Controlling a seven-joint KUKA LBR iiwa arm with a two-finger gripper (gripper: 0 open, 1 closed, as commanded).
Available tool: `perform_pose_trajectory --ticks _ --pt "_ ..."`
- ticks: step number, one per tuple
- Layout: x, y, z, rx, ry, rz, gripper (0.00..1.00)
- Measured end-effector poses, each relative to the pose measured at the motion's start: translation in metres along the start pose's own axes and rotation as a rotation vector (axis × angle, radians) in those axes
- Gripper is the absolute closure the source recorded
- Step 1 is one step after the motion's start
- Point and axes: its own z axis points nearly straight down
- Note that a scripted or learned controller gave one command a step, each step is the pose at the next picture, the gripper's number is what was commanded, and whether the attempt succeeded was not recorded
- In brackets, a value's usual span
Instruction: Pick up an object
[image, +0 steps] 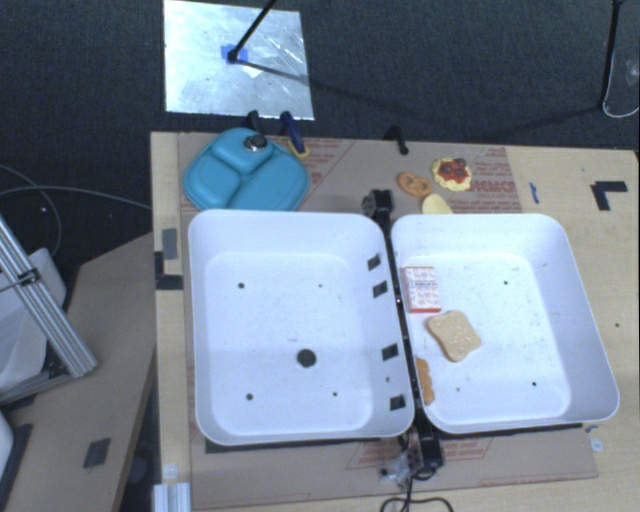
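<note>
Two shallow white plastic bins side by side, the left bin (290, 330) and the right bin (590, 330), with a blue compartmented plastic plate (245, 175) on the bench well to the far left of the right bin. Inside the right bin, left of its middle: a tan toy bread slice (454, 336), probably light, stiff and flat, best pinched across its narrow edges. Just behind it, a flat red-and-white card (421, 288), likely too thin to grip. Claw's state: cannot tell.

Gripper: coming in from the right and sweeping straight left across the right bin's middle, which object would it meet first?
Probably the toast slice in the right bin; depth is unclear.
</note>
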Motion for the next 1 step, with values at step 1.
perform_pose_trajectory --ticks 1 --pt "0.1068 0.0013 0.0276 0.017 0.010 -0.008 0.00"
